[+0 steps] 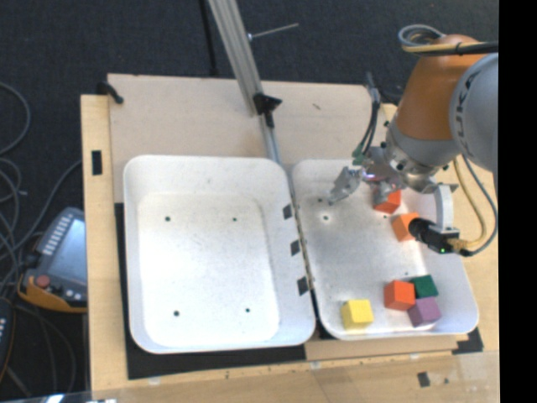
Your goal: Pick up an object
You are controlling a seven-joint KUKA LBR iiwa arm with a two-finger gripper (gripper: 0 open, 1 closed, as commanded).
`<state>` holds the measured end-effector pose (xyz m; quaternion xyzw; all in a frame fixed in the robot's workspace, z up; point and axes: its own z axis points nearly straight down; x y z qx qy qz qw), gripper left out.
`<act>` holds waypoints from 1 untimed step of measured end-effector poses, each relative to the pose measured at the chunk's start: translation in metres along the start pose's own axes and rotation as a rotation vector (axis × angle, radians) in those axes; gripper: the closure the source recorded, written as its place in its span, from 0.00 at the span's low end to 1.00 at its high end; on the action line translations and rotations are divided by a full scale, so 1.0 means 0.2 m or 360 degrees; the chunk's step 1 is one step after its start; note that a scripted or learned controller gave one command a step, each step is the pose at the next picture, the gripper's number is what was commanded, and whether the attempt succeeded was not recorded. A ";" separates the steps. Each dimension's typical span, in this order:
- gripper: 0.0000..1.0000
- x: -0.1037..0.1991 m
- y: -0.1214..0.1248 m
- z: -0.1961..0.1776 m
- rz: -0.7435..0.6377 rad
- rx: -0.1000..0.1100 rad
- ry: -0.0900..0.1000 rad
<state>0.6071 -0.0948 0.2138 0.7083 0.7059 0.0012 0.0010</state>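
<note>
My gripper [342, 185] hangs over the upper left part of the right bin [336, 250], pointing down and to the left, with nothing visible in it. Two orange blocks lie just right of it: one [388, 201] partly under the wrist, the other [404, 226] a little lower. Near the bin's front edge sit a yellow block [357, 311], a red-orange block [399, 294], a green block [425, 286] and a purple block [424, 311]. These last three are bunched together in the front right corner.
The left bin [210, 250] lies beside the right one, their rims meeting at the middle. A slanted metal rail [243, 57] rises from the back of the bench. Cables [445, 233] hang from the wrist over the right bin's right side.
</note>
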 end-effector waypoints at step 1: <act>0.00 -0.28 0.00 -0.33 0.0000 -0.0008 -0.0008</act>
